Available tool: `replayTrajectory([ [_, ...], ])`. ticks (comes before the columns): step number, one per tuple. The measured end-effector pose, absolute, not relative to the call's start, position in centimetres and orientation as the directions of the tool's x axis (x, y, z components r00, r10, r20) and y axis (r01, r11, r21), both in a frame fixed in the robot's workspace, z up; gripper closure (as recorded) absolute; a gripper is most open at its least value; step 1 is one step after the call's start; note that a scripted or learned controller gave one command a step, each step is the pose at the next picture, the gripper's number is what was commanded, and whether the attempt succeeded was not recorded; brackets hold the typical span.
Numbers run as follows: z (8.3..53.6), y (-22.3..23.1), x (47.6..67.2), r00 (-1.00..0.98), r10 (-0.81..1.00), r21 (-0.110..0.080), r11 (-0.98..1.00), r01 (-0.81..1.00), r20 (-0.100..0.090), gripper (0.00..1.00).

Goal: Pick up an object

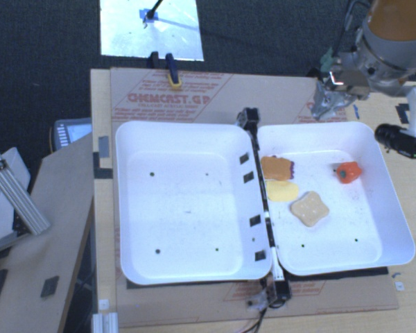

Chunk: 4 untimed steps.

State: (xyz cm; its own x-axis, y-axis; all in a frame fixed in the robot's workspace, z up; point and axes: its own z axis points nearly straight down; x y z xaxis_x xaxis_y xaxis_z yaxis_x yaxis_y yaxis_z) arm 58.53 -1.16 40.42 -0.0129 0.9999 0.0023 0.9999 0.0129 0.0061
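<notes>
Lying flat in the right bin [395, 238], the orange toy [347, 172], tan slice [310, 209], yellow disc [282, 191] and orange slab [277, 167] may slip when the gripper [331, 101], hanging beyond the far rim, descends; its grip I cannot tell.

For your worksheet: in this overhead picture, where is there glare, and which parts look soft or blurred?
Camera view: the metal sheet at the top reflects light brightly; the white bins are evenly lit with only faint shadow along their walls; the hand and the arm above it look slightly soft; the small red object is too blurred to identify.
</notes>
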Motion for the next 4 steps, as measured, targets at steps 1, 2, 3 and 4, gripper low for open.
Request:
replayTrajectory([
  [1, 43.2, 7.3, 59.0, -0.013, 1.000, 0.006, 0.013, 1.000, 0.003, 1.00],
  [2, 45.2, 16.8, 61.3, -0.013, 1.000, 0.006, 0.013, 1.000, 0.004, 1.00],
  [3, 48.3, 23.9, 61.3, -0.011, 1.000, 0.006, 0.011, 1.000, 0.005, 1.00],
  [4, 53.9, 23.4, 63.2, -0.006, 1.000, 0.008, 0.006, 1.000, 0.003, 1.00],
])
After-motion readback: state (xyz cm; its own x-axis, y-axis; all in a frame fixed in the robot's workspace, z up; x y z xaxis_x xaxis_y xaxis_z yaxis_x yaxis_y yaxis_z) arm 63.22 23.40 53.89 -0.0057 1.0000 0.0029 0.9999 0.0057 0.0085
